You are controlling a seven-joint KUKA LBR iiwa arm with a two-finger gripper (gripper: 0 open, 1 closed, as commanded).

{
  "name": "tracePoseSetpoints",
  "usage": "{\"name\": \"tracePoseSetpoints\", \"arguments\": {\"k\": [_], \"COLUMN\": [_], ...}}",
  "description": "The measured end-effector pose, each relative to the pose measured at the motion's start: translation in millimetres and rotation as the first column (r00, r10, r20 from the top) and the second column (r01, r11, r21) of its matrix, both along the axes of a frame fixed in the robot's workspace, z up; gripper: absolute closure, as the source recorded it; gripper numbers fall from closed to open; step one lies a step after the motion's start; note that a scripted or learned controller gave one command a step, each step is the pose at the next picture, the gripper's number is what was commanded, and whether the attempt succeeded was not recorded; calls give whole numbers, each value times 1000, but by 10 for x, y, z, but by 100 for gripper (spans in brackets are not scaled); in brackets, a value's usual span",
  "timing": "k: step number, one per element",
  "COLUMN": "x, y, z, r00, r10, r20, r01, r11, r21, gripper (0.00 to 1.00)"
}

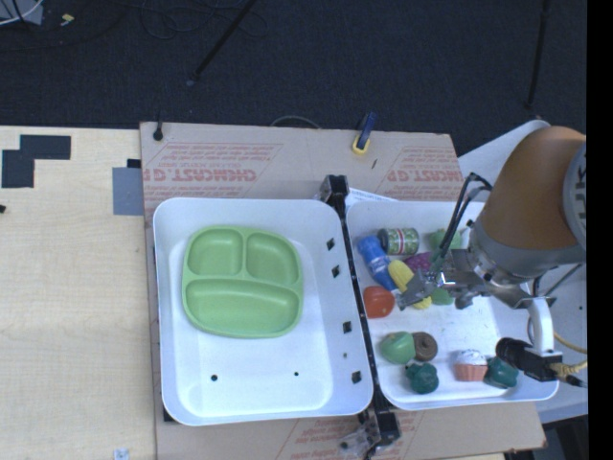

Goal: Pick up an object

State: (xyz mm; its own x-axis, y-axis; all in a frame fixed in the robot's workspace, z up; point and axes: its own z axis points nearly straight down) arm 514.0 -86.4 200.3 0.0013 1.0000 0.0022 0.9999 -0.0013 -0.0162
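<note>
Yellow toy [400, 274] beside hand [428, 290].

- A small can [397, 241] with a green and red label lies on its side near the right bin's far wall.
- A blue bottle [374, 256] lies tilted just beside a yellow piece [400, 274].
- An orange-red ball [377, 302] rests near the divider.
- A green lump [397, 347] touches a brown donut [422, 346].
- A dark green toy [421, 379], a cupcake [470, 364] and a teal piece [501, 373] lie along the near wall.
</note>
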Motion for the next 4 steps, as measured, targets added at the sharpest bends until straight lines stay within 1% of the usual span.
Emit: {"name": "tracePoseSetpoints", "arguments": {"k": [1, 2, 3, 4], "x": [28, 105, 77, 69], "y": [-2, -41, -25, -29], "z": [64, -467, -1111, -1135], "r00": [1000, 1000, 1000, 1000], "r10": [2, 1, 1, -4], "r20": [12, 8, 8, 12], "r01": [-2, -1, -1, 4], "r11": [1000, 1000, 1000, 1000], "r21": [-1, -1, 0, 0], "gripper": [0, 0, 0, 0]}}
